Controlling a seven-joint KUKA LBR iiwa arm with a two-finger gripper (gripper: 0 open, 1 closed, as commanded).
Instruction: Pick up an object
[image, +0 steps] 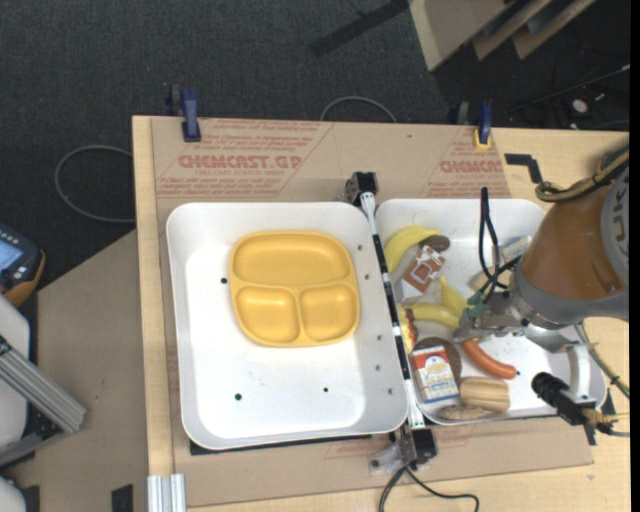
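Observation:
The right bin (455, 209) holds several play foods. A yellow banana (403, 244) lies at its back left, with a small brown and white carton (426, 268) against it. A second banana (434, 314) lies mid-left, a red sausage (489, 359) right of it. A can with a red and white label (436, 372) and a tan bread roll (484, 395) sit at the front. My gripper (479, 317) is low in this bin, just above the sausage and right of the second banana. The grey wrist and orange band (575, 250) cover the bin's right part.
In the left bin (200, 340) a yellow divided plate (295, 287) sits toward the back. A black rail (385, 290) runs between the two bins. Blue clamps (188, 112) hold the cardboard at the bench's back edge. A black cable (485, 235) hangs beside the wrist.

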